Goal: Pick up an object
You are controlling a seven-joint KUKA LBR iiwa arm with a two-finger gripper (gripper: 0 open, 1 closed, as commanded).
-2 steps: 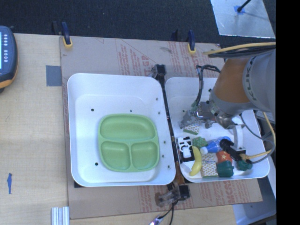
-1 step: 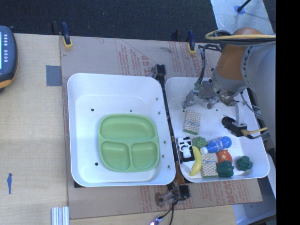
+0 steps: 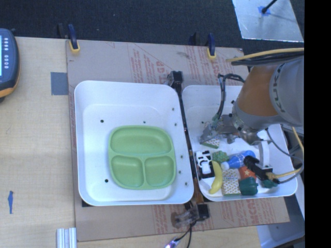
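- Gripper (image 3: 214, 130): low in the right bin (image 3: 199, 102), at its middle left; the view does not settle what state it is in.
- Objects: a clutter just near of the gripper, in the bin's near half; banana (image 3: 217, 177), blue bottle (image 3: 239, 160), dark green block (image 3: 249, 187), black-and-white piece (image 3: 205, 163).
- Arm (image 3: 269, 94): covers the bin's far right part.
- Left bin (image 3: 90, 138): holds a green divided plate (image 3: 141, 156), well apart from the gripper.
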